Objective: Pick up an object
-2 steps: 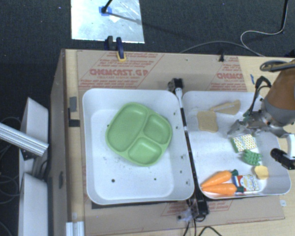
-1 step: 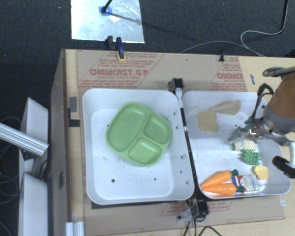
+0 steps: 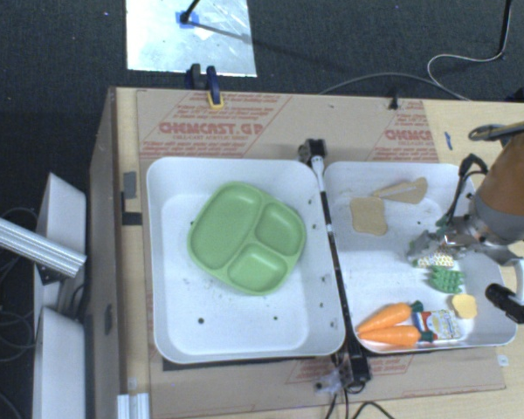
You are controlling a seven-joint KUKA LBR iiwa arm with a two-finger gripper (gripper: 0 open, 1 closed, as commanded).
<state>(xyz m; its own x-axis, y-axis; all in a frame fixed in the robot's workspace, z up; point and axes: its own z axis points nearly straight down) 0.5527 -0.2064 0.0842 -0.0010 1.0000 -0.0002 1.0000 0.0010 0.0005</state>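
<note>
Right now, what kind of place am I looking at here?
Probably a robotics lab test bench: two white bins clamped on a board, a grey and orange robot arm reaching in, and toy food such as carrots for grasping trials.

I see two bins side by side: the left bin [image 3: 170,321] holds a divided plate [image 3: 247,237]; in the right bin [image 3: 358,182], bread slices [image 3: 368,216] lie behind, toy carrots [image 3: 387,325] at the front edge.
</note>
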